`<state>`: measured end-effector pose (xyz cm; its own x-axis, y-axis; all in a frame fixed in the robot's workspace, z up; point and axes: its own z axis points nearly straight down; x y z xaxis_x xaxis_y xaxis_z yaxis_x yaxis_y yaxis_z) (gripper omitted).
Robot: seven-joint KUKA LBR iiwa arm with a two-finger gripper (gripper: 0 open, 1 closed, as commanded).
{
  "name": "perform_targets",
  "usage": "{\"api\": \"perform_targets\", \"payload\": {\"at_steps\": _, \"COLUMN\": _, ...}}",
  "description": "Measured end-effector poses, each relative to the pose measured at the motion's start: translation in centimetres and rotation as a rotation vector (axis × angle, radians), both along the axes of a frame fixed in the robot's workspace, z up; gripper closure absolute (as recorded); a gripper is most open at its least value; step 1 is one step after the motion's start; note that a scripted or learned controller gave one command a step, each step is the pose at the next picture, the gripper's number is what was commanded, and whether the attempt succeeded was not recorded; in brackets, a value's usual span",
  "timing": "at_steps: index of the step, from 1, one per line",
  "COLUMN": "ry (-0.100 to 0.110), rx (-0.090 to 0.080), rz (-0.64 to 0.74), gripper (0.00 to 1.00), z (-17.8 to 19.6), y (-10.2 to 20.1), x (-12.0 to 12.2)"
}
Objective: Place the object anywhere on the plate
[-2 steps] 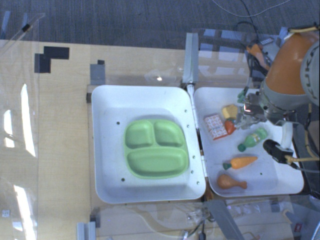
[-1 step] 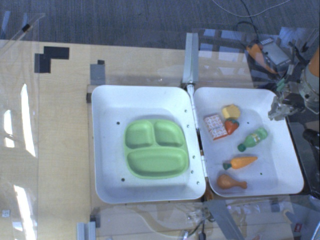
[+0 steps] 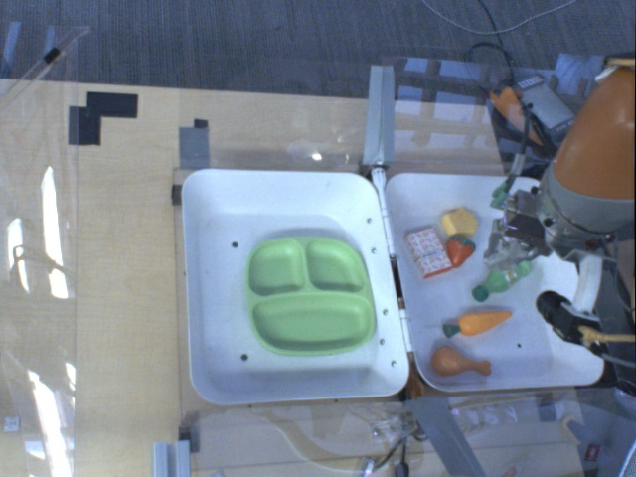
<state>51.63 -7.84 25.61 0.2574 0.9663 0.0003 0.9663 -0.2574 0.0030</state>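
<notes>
Nearest us, along the bottom edge, we saw the pale wooden bench (image 3: 109,366) with some metal brackets and loose cables at its front. On it sat two shallow white bins side by side. The left bin (image 3: 214,366) held a green plate (image 3: 310,296) with three compartments, two small ones at the far side and one long one at the near side, all bare.

In the right bin (image 3: 556,366), closest to us, lay a brown drumstick-shaped toy (image 3: 460,363), and just beyond it an orange carrot (image 3: 479,322). Farther in lay a green bottle-like piece (image 3: 500,282), then a red and white box (image 3: 428,251) beside a small red piece (image 3: 459,251) and a yellow block (image 3: 458,223).

The gripper (image 3: 509,249) hung over the right bin just above the green piece, reaching in from the right; we could not tell how it was set. None of the toys lay on the plate.

Beyond the bins the bench carried black tape marks (image 3: 99,115), and past it ran dark grey carpet (image 3: 248,18) with a thin cable looping across.
</notes>
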Motion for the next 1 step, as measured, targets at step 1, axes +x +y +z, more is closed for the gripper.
{"api": "perform_targets", "payload": {"at_steps": 1, "ry": 0.001, "rx": -0.001, "rz": 0.059, "gripper": 1.0, "z": -3.56, "y": -7.65, "x": -2.8}}
